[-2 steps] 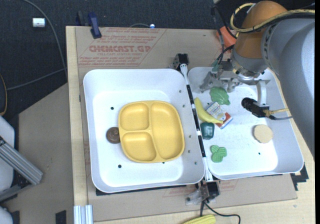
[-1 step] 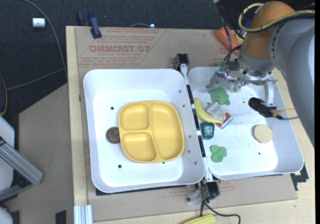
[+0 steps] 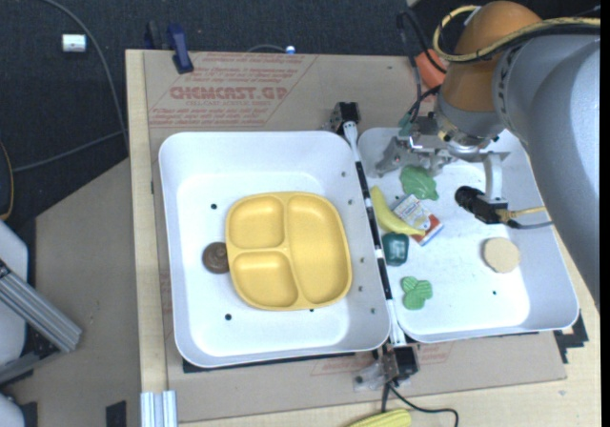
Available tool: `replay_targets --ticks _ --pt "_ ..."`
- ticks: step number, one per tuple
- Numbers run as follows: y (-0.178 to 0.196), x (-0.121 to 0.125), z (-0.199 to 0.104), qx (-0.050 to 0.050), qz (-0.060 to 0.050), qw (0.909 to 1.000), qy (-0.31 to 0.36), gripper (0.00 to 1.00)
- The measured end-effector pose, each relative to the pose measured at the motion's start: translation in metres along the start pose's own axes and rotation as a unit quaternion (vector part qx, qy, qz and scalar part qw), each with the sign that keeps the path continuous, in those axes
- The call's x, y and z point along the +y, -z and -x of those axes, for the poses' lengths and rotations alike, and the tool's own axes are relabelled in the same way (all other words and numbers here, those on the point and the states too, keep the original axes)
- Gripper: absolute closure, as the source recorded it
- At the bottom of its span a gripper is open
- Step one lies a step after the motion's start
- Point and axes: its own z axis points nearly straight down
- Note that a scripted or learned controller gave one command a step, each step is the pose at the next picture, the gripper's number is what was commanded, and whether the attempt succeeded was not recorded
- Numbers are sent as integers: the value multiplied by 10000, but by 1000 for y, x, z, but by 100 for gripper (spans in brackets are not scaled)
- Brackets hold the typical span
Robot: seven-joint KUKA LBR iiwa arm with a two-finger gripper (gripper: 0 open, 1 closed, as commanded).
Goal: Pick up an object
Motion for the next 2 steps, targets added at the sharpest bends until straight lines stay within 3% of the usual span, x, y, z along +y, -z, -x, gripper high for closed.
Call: replay_targets --ticks 1,2 --pt "0 -2 35 -14 15 10000 -8 0" --pt "0 0 0 0 2 10000 -1 0"
